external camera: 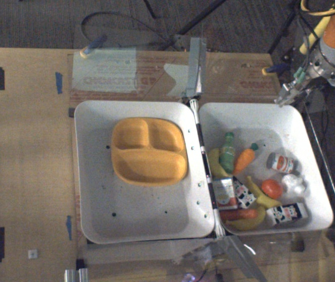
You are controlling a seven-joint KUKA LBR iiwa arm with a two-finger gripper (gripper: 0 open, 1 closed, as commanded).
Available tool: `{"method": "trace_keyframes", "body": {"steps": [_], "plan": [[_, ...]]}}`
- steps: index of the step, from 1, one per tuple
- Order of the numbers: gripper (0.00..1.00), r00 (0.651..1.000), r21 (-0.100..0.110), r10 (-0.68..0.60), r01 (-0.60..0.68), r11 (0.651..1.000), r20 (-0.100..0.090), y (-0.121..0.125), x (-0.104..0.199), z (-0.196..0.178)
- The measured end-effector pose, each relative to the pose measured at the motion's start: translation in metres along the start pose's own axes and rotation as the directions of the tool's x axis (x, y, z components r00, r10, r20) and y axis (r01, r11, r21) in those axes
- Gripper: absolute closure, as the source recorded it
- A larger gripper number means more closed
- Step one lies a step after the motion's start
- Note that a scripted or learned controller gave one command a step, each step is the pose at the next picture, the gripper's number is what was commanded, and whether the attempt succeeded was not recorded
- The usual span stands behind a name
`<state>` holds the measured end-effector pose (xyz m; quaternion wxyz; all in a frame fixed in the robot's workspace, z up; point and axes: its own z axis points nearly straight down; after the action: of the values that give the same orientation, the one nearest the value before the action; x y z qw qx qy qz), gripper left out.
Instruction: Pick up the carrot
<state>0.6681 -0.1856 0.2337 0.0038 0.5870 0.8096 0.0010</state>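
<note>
Gripper (288, 93) sits at the top right, above the far right corner of the right bin (296, 117), tip pointing down-left toward the rim. It's small and blurred there, so can't tell how it's set; nothing visibly in it and it touches no object. Arm behind it is cut off by the frame edge: orange band and grey wrist partly showing, with yellow and teal cabling around it.

Carrot (245, 158) lies in the right bin, upper middle, tilted, green top up-right. It's just right of the green bottle (228, 151), near touching, and well apart from the gripper.

Rest of the right bin is cluttered:
- a banana (216, 164) along the left wall, partly under the bottle
- a small jar (281, 164) with red label to the right of the carrot
- a tomato (271, 188) beside a pale lumpy thing, too washed out to identify
- two cow-print cartons (286, 214), one low right, one centre
- second banana and a red sausage-like piece at the near wall, overlapping, edges hard to separate

Left bin (91, 175) holds an orange divided plate (149, 150), three compartments, sitting toward the far side.
</note>
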Motion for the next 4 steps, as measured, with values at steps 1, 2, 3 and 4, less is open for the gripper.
{"method": "trace_keyframes", "body": {"steps": [1, 2, 3, 4], "plan": [[0.00, 1.000, 0.000, 0.000, 0.000, 1.000, 0.000, 0.000, 0.000, 0.000], [0.00, 0.987, 0.004, -0.163, 0.163, 0.987, -0.006, 0.009, 0.032, 0.061], [0.00, 0.928, 0.003, -0.373, 0.373, 0.928, -0.007, -0.053, 0.081, 0.083], [0.00, 0.895, -0.016, -0.446, 0.446, 0.895, 0.009, -0.058, 0.088, 0.133]]}}
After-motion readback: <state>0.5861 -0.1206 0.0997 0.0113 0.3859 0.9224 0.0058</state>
